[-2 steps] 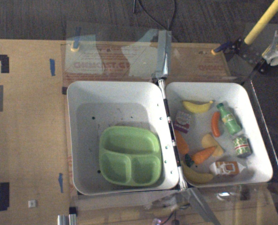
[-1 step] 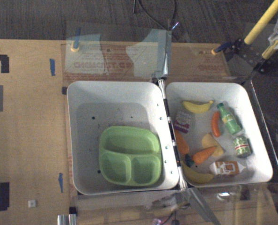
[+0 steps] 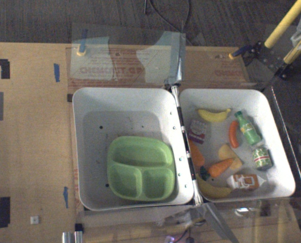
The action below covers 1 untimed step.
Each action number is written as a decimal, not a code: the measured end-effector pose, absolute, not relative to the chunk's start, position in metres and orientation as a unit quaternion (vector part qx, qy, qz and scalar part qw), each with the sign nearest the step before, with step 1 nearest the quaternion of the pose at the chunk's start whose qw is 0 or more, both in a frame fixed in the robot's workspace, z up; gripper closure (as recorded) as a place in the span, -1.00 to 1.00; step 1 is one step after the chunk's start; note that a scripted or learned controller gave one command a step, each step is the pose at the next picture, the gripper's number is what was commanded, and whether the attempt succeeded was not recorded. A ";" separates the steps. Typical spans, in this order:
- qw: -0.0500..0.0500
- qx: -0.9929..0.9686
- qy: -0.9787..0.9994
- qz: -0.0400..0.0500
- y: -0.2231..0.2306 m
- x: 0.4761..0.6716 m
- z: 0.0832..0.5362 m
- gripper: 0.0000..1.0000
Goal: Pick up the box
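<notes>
With the gripper's state impossible to tell, the small box (image 3: 198, 131), right of frame centre against the right bin's (image 3: 279, 135) left wall, risks a blocked, slipping grasp.

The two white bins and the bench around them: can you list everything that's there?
bins: 2, white, side by side on the bench; left, right
tray: 1, green, three compartments, left bin
bananas: 2, yellow, right bin; far, near
bottle: 1, green, right bin
can: 1, green, right bin
carrot: 1, orange, right bin
carton: 1, orange and white, right bin, near edge
box: 1, small, dark label, right bin, left side
</notes>
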<state>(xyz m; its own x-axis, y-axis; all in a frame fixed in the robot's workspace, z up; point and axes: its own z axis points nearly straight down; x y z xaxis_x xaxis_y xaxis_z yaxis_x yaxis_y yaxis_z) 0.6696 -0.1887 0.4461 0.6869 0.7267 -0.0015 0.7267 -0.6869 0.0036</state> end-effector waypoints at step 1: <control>0.003 0.917 0.399 0.000 -0.185 0.671 0.457 1.00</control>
<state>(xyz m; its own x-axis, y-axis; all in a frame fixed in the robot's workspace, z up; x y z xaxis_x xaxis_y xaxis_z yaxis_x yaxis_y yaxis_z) 0.6712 -0.1845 0.4568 0.6815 0.7318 -0.0021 0.7318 -0.6815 0.0055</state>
